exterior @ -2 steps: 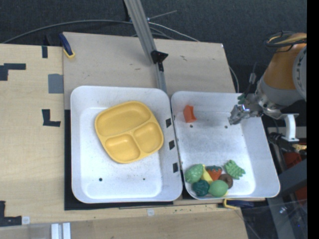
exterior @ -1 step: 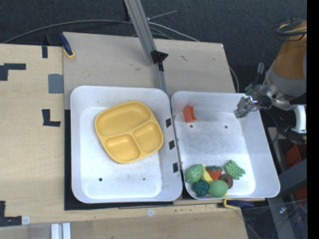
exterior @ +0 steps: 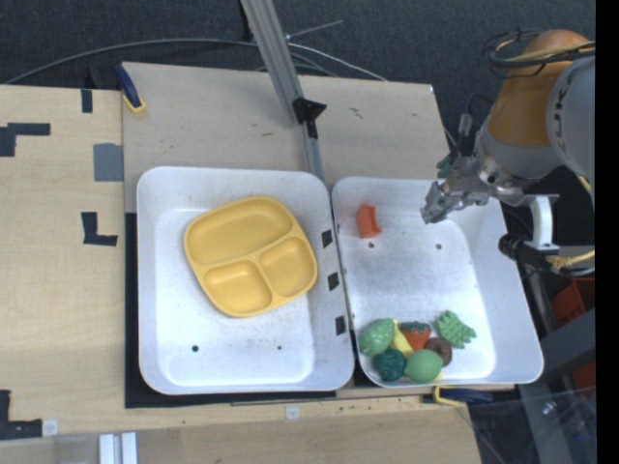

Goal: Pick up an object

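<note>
a: what sat nearest the lens?
b: a heap of small toy foods point(exterior: 414, 347) in the near corner of the right bin point(exterior: 503, 288): green pieces, a teal one, a red one, something yellow, all touching.
a: and the left bin point(exterior: 155, 259)?
b: it held a yellow divided plate point(exterior: 250, 254), lying flat near its middle.
a: further back?
b: a small orange block point(exterior: 368, 220) lay alone near the right bin's far left corner, well apart from the heap.
a: the gripper point(exterior: 442, 204)?
b: it hung over the right bin's far edge, right of the block, touching nothing i could see. whether the pincer was apart or together, i could not tell.
</note>
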### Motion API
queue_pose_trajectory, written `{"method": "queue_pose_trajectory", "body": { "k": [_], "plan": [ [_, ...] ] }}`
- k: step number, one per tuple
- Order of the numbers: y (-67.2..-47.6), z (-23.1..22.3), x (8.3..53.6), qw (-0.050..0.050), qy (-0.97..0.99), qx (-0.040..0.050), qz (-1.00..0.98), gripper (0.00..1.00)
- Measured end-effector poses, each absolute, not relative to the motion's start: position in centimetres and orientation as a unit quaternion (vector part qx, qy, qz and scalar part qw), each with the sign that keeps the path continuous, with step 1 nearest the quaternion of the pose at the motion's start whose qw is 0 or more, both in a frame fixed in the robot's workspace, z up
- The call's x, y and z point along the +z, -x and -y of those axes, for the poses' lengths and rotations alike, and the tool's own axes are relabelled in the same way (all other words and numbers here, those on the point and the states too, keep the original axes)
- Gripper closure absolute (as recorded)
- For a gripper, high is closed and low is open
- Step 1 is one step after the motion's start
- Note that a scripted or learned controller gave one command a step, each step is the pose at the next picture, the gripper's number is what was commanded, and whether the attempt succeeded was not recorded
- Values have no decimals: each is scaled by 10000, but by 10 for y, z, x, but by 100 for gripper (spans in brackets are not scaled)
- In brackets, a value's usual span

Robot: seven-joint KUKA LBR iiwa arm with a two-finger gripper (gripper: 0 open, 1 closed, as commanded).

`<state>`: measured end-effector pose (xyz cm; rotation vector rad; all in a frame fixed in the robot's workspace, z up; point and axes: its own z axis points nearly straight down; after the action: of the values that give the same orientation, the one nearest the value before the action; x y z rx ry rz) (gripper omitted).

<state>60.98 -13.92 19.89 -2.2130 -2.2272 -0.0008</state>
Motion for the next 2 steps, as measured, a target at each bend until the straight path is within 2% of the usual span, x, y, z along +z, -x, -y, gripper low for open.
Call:
{"method": "queue_pose_trajectory", "body": {
  "k": [1, 2],
  "plan": [
    [-621, 90, 194, 7, 7049, 0, 7093, 100],
    [-643, 38, 202, 3, 7044, -10, 7098, 100]
  ]
}}
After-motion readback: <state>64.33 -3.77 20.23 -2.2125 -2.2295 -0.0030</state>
